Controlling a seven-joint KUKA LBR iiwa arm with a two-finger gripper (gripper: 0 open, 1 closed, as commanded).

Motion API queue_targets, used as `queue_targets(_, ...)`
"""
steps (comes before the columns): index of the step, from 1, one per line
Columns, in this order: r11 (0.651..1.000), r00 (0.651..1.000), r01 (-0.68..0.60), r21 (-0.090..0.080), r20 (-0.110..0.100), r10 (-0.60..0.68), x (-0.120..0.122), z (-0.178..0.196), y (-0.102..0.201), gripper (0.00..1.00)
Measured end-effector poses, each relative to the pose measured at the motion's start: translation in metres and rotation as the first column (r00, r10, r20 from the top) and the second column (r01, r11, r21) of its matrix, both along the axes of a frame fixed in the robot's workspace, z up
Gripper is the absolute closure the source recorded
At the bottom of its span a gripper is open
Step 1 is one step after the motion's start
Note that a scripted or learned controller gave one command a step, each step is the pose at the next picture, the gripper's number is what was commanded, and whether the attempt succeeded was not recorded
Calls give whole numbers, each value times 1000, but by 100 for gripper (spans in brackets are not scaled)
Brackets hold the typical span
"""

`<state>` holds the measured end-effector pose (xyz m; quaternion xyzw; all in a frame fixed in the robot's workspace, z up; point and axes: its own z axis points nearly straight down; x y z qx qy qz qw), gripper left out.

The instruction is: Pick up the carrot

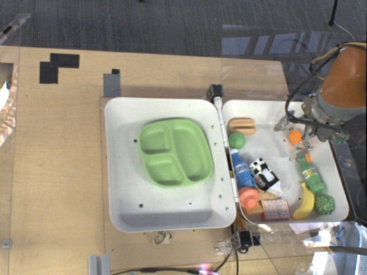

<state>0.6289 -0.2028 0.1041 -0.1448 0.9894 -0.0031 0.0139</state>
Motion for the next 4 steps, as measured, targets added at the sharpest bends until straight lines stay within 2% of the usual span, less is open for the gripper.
queue_targets(1,999,999,38,2,-15,-38,-4,-15,-2,0)
queue_targets(2,999,999,35,1,1,-35,1,0,-1,100)
queue_targets(3,877,878,-480,-10,-14,479,-26,-14,0,100)
queue_targets(4,614,614,-789,-14,-18,789,30,-13,-5,100)
